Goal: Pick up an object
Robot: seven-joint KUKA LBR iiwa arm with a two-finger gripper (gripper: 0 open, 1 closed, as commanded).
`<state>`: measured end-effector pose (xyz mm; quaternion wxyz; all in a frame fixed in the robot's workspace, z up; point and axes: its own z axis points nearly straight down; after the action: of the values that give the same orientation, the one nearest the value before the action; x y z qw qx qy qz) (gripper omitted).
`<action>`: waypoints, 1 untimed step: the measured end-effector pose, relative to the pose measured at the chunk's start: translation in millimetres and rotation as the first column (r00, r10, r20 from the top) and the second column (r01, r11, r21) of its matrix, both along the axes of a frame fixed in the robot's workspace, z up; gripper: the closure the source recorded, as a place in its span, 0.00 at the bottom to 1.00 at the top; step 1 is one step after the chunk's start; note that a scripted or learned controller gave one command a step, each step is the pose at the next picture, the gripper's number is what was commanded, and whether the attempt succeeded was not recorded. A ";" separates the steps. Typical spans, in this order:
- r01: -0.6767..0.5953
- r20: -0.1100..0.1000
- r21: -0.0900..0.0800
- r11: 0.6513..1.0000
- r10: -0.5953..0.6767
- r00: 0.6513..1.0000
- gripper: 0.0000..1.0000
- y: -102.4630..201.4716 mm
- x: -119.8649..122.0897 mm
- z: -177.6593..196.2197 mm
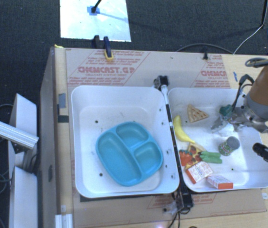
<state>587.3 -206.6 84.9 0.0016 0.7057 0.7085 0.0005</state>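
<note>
The right bin (262, 177) holds several small items. A pizza slice (196, 113) lies near the back and a yellow banana (182, 130) along the left wall. A grey-green can (228, 146) stands mid-bin, with a green vegetable (211, 156) and a red-orange toy (189, 156) beside it. Two small boxes (199, 171) (219, 182) rest at the front. My gripper (223, 119) hangs low over the bin's back right, just above and behind the can, next to a small teal piece (225, 110). Nothing is visibly held.
The left bin (84, 127) holds a blue divided plate (129, 152). The wall between the bins (169, 127) runs just left of the banana. The arm's orange band (267, 84) overhangs the right bin's right side, and a black part (266, 153) sticks out near its right rim.
</note>
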 end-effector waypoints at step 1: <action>0.003 -0.002 0.001 1.000 -0.003 1.000 0.00 1.3 -43.8 -0.5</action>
<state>543.5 -205.4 84.4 0.0005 0.7068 0.7074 0.0003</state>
